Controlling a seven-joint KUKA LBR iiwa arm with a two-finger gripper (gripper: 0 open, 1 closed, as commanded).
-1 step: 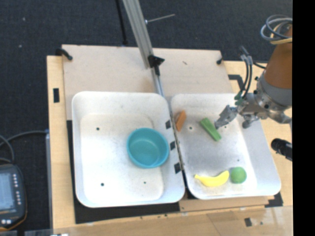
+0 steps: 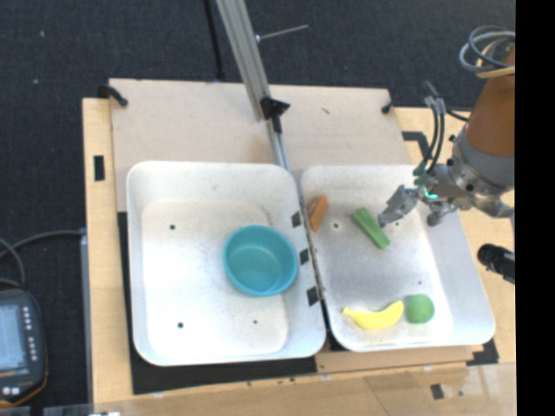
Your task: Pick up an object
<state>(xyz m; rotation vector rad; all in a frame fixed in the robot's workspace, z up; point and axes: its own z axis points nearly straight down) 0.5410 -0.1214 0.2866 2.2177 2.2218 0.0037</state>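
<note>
**Gripper hanging over the right bin, green block closest**

The gripper (image 2: 414,204) is hovering over the upper part of the right bin (image 2: 451,258), with the arm (image 2: 492,120) reaching in from the right. Its two fingers are standing apart, one pointing down-left and the other toward the bin's right wall, and nothing is sitting between them.

To do this step well, the arm should be centring itself over one object before it drops, turning the wrist so the fingers are straddling the narrow width instead of the length, and going down far enough that the pads are meeting the sides and not the top. The green block (image 2: 370,229) looks like the easiest choice: it is lying flat on the bin floor, tilted diagonally, with bare floor on both long sides.

That block is lying just beside the left finger's tip, slightly below and to the left of it, so it is not yet between the fingers. The orange piece (image 2: 317,211) is resting against the bin's left wall, which would be crowding a finger. The banana (image 2: 375,316) and the green ball (image 2: 420,308) are sitting nearly touching at the bin's near edge, well apart from the gripper. A blue bowl (image 2: 260,260) is sitting in the left bin (image 2: 165,232).
</note>
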